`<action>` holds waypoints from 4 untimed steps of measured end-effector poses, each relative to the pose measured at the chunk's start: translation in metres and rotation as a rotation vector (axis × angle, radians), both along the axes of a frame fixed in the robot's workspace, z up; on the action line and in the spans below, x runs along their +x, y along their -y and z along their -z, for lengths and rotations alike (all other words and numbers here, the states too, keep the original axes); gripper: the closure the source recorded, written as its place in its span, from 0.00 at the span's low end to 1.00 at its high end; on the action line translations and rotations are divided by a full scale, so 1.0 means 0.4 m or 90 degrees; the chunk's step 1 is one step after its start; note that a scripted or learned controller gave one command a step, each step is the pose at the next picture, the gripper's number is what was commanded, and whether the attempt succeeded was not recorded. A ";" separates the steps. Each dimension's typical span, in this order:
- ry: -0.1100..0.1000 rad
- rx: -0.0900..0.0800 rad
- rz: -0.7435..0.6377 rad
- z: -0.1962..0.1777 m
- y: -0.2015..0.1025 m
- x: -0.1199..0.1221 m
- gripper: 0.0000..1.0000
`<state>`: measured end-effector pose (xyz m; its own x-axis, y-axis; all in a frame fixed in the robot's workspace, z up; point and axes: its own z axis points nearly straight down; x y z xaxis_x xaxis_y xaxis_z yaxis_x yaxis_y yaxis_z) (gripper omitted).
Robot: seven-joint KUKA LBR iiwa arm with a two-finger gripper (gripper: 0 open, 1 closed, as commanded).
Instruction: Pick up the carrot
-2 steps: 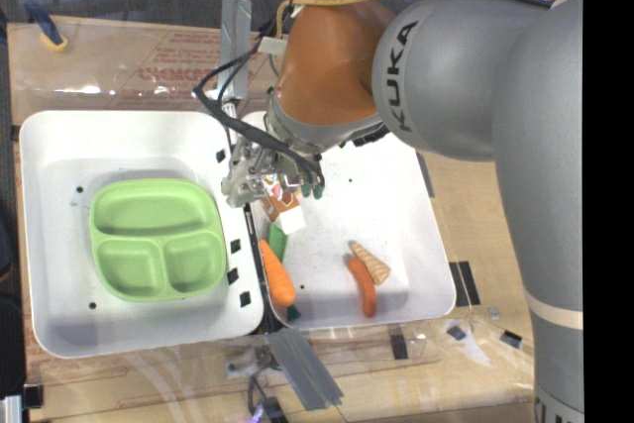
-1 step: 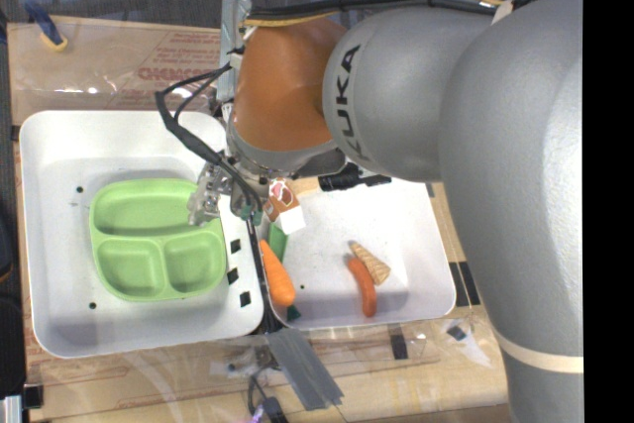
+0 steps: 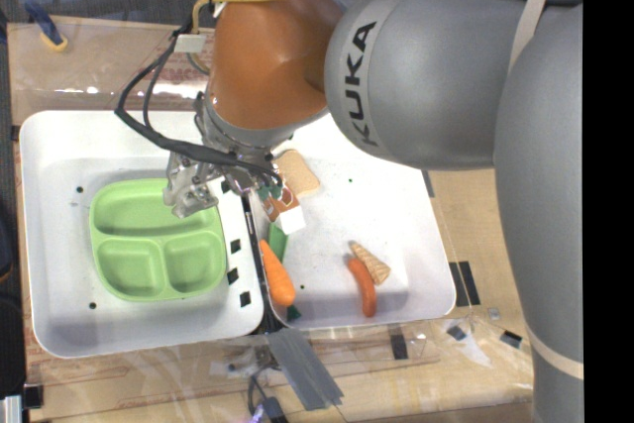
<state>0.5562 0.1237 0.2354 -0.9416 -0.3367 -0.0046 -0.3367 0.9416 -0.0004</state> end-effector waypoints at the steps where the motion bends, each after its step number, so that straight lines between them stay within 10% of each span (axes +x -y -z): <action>1: 0.000 0.000 -0.139 -0.095 -0.102 0.033 1.00; 2: -0.004 -0.001 0.101 -0.014 -0.060 0.090 1.00; 3: -0.003 0.000 0.046 0.071 -0.240 0.161 1.00; 4: -0.001 -0.001 -0.289 -0.031 -0.192 0.091 1.00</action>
